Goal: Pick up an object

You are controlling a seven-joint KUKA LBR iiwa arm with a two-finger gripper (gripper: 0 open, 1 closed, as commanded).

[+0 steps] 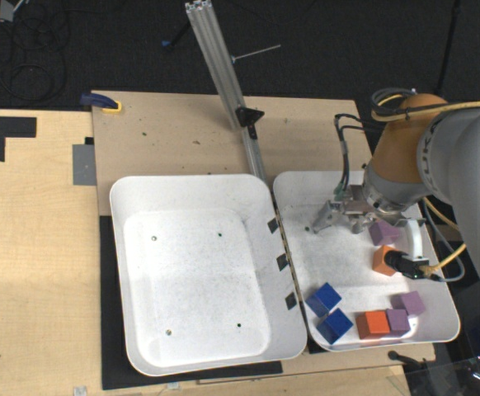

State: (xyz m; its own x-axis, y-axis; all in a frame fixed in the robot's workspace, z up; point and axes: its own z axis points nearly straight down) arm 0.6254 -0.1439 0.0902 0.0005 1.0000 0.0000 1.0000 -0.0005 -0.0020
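Gripper is positioned low over the right bin, in its upper half, with the grey arm and its orange band reaching in from the right. Two thin fingers splay outward and down toward the bin floor, standing well apart; nothing is seen between them, and the white floor shows through the gap.

Objects lie as follows. A purple block sits just to the right of the gripper body, near it but outside the fingers. An orange block lies just below the purple one, partly covered by a black cable fitting. The remaining pieces are grouped along the lower edge of the right bin, well apart from the gripper: two blue cubes, one just above the other, at the lower left of the bin; an orange-red block to their right; two small purple blocks beside it, near the bin's lower right corner.

Left bin lies alongside, its rim touching or nearly touching the right bin's along the shared edge, where three black clips are seen. An aluminium rail rises at a slant from behind the bins. Both bins rest on a wooden bench.
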